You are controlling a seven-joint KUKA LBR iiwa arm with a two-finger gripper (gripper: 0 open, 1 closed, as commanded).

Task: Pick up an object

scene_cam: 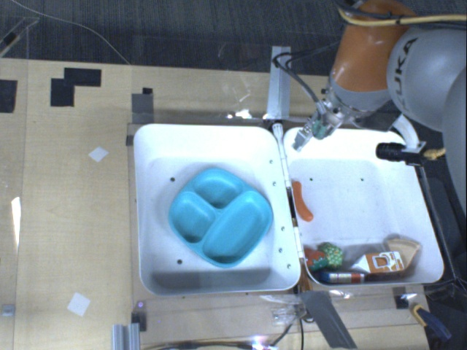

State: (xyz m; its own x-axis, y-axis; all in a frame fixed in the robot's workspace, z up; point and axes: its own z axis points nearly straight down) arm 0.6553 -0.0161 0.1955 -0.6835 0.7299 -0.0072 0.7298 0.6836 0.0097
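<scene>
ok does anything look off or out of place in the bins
Nothing looks spilled or damaged. The blue three-compartment plastic plate sits askew in the left white bin, and the small items huddle in the right white bin's near-left corner.

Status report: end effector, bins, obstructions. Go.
End effector over right bin's far left corner, holding nothing visible. Orange sausage-like piece, green ball, marker below. Blue divided plate in left bin. No obstruction.

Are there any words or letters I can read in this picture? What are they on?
"KU": dark letters on the grey robot arm, cut off by the picture's right edge.
The small carton in the right bin has a printed label, too small and blurred to read.
The marker beside it shows no readable print.
Nothing is written on the blue tray.
</scene>
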